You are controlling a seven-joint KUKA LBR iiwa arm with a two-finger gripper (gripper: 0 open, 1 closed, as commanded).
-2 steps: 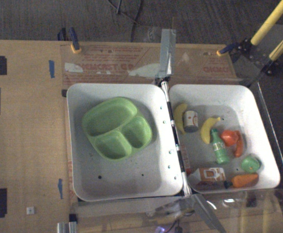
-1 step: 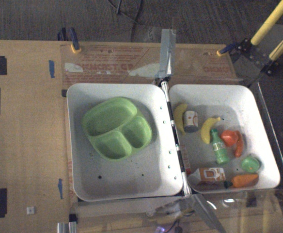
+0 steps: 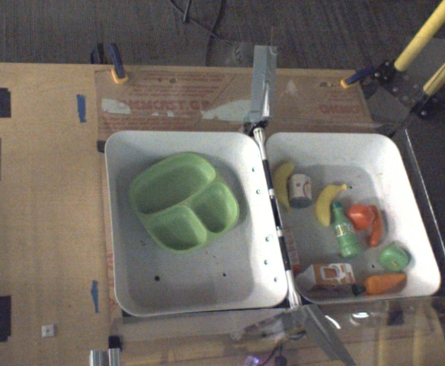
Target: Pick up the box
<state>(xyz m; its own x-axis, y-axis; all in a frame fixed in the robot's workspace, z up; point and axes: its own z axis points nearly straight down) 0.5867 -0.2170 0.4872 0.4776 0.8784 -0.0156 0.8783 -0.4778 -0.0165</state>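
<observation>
The box (image 3: 330, 276) is a small orange and white carton lying flat near the front edge of the right bin (image 3: 344, 145), close to the divider. An orange carrot (image 3: 384, 284) lies just to its right, touching or nearly touching it. A green bottle (image 3: 344, 235) lies a little behind the box.
The right bin also holds two bananas (image 3: 283, 184) (image 3: 328, 203), a small can (image 3: 300, 191), an orange-red pepper-like item (image 3: 363, 218) and a green round item (image 3: 394, 258). The left bin (image 3: 131, 280) holds a green divided plate (image 3: 184, 200). Yellow poles (image 3: 428, 29) stand at the back right.
</observation>
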